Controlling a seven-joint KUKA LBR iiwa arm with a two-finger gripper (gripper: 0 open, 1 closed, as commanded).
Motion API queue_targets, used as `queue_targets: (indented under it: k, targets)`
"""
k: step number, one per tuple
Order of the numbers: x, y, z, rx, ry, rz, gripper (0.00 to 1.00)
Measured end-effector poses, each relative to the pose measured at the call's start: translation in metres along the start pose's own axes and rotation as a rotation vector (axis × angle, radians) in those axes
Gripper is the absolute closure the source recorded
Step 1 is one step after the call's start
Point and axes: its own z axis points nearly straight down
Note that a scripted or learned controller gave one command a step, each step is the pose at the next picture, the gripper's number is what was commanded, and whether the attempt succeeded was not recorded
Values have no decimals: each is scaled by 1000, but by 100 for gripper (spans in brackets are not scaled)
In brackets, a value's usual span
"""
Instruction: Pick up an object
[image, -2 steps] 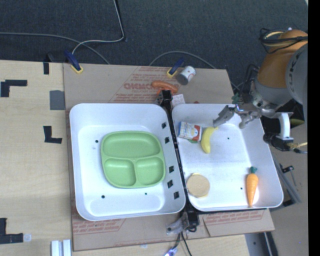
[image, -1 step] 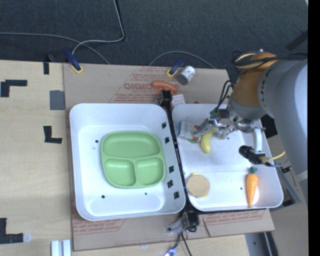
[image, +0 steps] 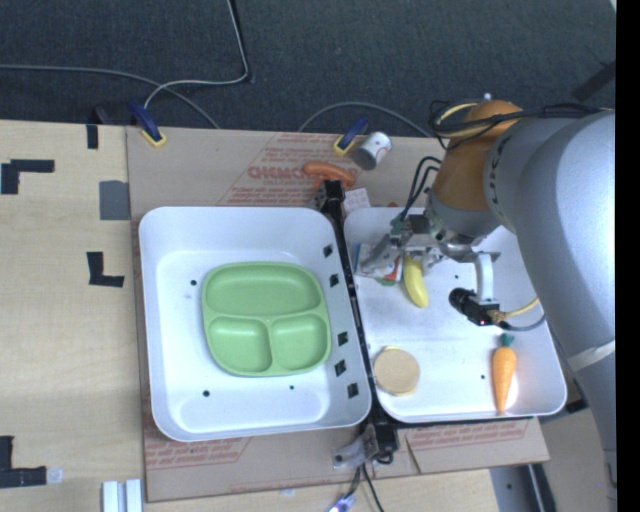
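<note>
Reaching down near the right bin's (image: 530, 400) far-left corner, the end effector (image: 405, 262) is hovering at the banana (image: 414, 285), probably targeting it; its state I cannot tell.

A green tray (image: 266, 316) with three parts lies in the left bin (image: 170, 260). The bins sit on brown cardboard (image: 200, 170). At the far edge are two blue clips (image: 148, 124) and an orange sausage (image: 328, 171). A thin cable (image: 200, 82) runs behind.
</note>
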Motion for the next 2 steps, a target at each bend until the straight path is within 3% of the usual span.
queue_targets:
  k: [1, 2]
  targets:
    - [-15, -15, 3, 1, 3, -1, 0]
    - [-15, -15, -7, 2, 2, -1, 100]
